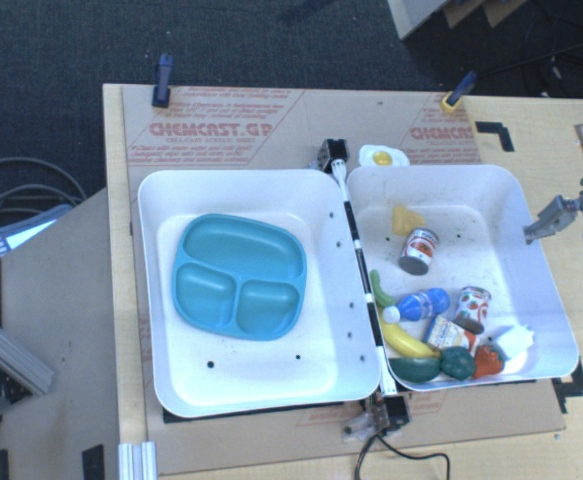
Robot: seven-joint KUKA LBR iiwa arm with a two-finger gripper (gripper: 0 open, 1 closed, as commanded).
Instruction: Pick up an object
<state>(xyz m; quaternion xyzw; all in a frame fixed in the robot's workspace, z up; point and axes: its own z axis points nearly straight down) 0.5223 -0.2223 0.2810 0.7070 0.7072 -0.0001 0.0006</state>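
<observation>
Turquoise divided plate (239,276) fills the left bin (161,208). In the right bin (501,193), a small can (419,250) lies near centre, a blue bottle (421,304) and banana (407,340) toward 7 o'clock. The gripper (561,213) hangs at the bin's 3 o'clock rim; cannot tell its opening.

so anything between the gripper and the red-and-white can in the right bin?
Nothing visible. The gripper sits at the right bin's right rim, and the can lies across bare white floor from it; the toy pile is nearer the camera.
</observation>
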